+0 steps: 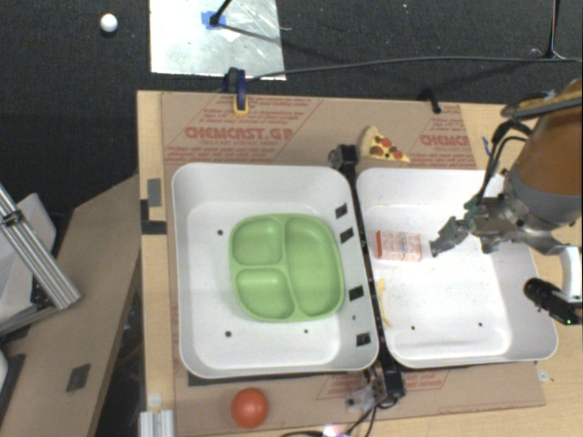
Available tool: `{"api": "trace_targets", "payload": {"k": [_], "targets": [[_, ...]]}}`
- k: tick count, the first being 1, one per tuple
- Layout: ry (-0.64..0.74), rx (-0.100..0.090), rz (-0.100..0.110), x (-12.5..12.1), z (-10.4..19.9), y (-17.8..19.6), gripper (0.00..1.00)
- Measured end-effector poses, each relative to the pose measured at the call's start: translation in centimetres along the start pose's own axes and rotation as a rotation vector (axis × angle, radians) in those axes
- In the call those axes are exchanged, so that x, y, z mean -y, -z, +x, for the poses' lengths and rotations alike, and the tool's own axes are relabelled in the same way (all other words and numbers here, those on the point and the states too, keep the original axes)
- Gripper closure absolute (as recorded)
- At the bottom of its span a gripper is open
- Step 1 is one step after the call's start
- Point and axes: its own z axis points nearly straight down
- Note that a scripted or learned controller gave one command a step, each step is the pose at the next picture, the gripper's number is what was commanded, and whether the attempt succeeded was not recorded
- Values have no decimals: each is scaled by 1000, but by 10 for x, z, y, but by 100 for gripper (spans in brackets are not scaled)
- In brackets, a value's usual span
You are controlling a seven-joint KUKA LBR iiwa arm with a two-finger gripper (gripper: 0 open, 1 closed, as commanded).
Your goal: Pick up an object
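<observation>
A small pink-and-white packet [398, 245] lies flat in the right bin [455, 335], close to its left wall. My gripper [446, 238] hangs over the right bin just to the right of the packet, with its dark fingers pointing left and down toward it. Nothing shows between the fingers. The arm, with its orange band, enters from the right edge.
The left bin [196, 335] holds a green three-part plate [286, 266]. A toy pizza slice [383, 146] lies on the cardboard behind the bins. An orange ball [250, 407] rests in front of the left bin. A thin yellow piece [382, 299] lies by the right bin's left wall.
</observation>
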Motion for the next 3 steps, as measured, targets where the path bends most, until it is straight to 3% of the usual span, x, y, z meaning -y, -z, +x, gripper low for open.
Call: {"api": "trace_targets", "payload": {"k": [1,3], "targets": [[3,2,-12,-3,0,6,0],[1,1,-8,-17,12,-89,0]]}}
